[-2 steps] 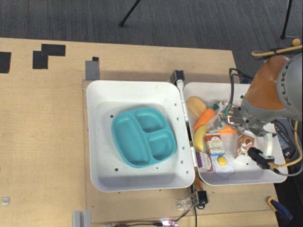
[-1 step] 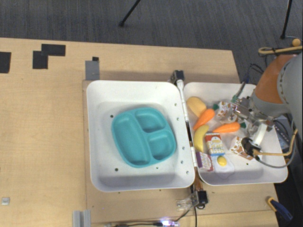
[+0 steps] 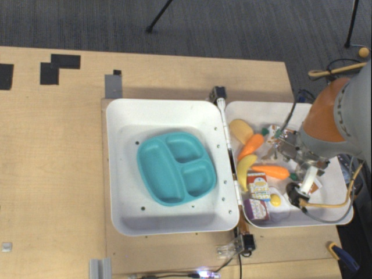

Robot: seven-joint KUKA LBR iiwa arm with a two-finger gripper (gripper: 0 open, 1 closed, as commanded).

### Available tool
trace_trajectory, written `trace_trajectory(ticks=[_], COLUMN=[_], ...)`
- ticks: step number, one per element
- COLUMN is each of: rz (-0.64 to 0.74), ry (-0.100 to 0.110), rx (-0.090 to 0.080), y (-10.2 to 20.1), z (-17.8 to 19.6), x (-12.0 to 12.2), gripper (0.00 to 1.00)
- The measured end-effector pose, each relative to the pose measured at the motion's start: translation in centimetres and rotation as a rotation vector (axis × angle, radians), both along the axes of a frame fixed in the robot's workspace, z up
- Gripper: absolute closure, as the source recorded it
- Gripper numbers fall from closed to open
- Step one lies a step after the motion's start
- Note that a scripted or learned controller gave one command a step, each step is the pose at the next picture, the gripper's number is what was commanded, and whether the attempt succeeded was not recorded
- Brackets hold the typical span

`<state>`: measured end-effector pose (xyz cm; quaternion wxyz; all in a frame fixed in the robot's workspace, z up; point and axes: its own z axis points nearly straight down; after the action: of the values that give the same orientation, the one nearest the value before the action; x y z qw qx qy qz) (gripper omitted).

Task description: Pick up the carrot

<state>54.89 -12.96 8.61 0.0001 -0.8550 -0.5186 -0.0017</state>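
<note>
- Carrot [image 3: 271, 171] lies flat in the right bin [image 3: 337, 217], about mid-bin, long axis running across toward the left wall. Blunt end points at the arm side.
- A second orange piece [image 3: 250, 145] sits nearer the bin's upper left corner, just beside a yellowish rounded item [image 3: 239, 129]. It could also be a carrot; cannot say which is meant.
- Banana [image 3: 243, 171] lies along the left wall, touching or nearly touching the carrot's tip. A small carton [image 3: 257, 186] sits just below it, toward the bottom edge.
- Gripper [image 3: 285, 141] hangs over the bin's upper middle, just above the carrot. Cannot tell the state of it; the wrist hardware blurs it.
- Left bin [image 3: 122, 214] holds a teal divided plate [image 3: 176, 168], centred.
- Handling, judged: looks like a light, rigid plastic toy, smooth and tapered, so liable to slip or roll. Best taken across the thicker middle, clear of banana and carton.
</note>
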Motion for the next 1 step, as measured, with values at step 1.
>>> trace_trajectory(ticks=[1], rz=[-0.016], ry=[-0.003], rx=[-0.002], y=[2.38], z=[0.06], x=[-2.39], gripper=[0.0])
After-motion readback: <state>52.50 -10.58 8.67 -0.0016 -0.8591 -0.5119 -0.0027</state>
